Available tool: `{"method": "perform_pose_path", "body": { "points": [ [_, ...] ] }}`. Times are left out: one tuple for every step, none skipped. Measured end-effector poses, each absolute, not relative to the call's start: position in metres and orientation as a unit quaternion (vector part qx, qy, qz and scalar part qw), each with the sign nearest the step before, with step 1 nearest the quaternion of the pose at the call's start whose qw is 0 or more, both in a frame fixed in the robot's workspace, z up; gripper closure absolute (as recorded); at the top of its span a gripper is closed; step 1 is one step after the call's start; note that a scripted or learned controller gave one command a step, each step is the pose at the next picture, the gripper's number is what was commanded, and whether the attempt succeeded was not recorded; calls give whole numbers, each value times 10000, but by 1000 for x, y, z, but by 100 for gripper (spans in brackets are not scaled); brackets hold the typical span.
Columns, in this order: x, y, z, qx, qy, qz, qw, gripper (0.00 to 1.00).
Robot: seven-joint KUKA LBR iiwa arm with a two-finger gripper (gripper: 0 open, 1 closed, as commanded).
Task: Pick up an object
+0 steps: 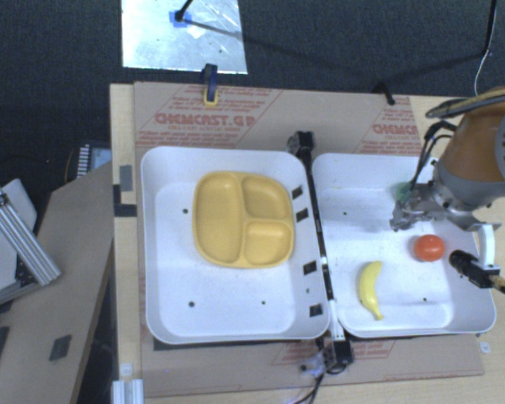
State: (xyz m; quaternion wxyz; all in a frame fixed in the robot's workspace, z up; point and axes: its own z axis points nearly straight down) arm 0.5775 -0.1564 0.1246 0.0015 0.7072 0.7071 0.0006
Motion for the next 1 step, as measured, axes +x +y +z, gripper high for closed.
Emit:
{"method": "perform_pose_path", "body": {
  "points": [
    [577,-155,167,7059,7084,10,15,100]
  ]
}}
